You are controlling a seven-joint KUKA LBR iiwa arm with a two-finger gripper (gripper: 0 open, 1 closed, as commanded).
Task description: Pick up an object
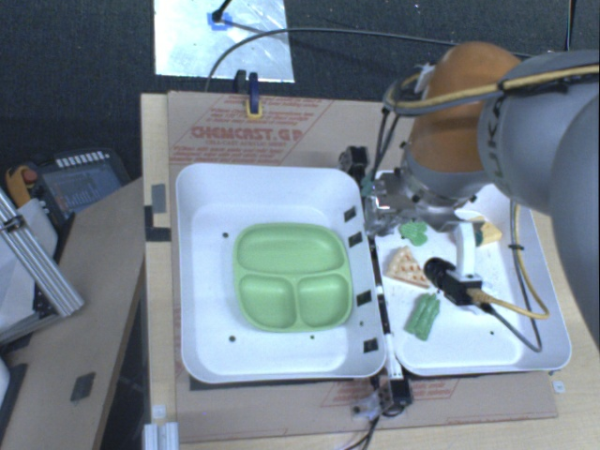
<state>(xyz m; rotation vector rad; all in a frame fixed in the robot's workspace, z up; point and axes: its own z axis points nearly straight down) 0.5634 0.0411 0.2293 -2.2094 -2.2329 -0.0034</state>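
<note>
Four-count logging in right bin (487, 345): pizza-slice toy (408, 268), long green piece (422, 317), small green piece (413, 232), yellow-white piece (487, 232). Seeing gripper (382, 209) hanging low by that bin's left wall, just beside small green piece. Failing to tell whether clamped or apart. Noting green divided plate (291, 275) lying in left bin (202, 214).

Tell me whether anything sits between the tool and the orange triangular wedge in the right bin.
Nothing visible does. The tool hangs over the right bin's left side; the triangular wedge lies bare just nearer the camera. A small green piece sits close beside the tool, not on the wedge.
</note>
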